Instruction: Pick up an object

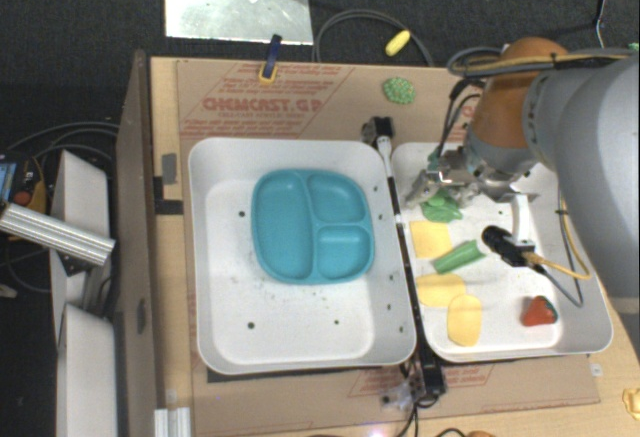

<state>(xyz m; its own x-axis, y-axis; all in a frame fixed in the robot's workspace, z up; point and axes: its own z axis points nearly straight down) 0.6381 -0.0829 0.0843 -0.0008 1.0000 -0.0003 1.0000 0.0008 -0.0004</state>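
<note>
Reaching into the right bin (pixel 600 330), my claw (pixel 432 187) hovers with its tips just above a green piece (pixel 440 210). I cannot tell its state; the wrist hides the bin's far corner.

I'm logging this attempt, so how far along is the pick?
Nothing looks lifted yet. The pincer is down in the right bin, just above the green piece at the far end; whether it has hold, I cannot tell. The yellow pieces and red piece lie untouched. Gripping and lifting remain.
</note>
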